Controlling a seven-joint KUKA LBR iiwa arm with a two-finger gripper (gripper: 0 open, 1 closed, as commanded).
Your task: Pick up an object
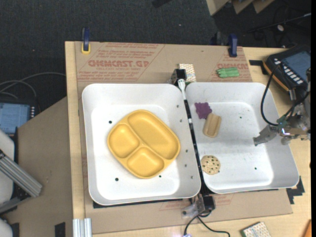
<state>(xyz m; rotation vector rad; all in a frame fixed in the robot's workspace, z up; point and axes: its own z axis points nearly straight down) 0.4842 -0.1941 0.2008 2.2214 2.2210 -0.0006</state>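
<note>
In the right bin (pixel 276 174), well left of my hand (pixel 269 135), whose state I cannot tell: one tan block (pixel 212 125) beside a purple piece (pixel 202 109), probably light and stiff, best taken across its narrow sides; cookie (pixel 211 165) nearer, likely fragile.

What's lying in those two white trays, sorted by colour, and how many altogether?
Yellow: 1, the divided plate
Purple: 1, the small purple piece
Tan: 2, the block and the round cookie
Total: 4
</note>
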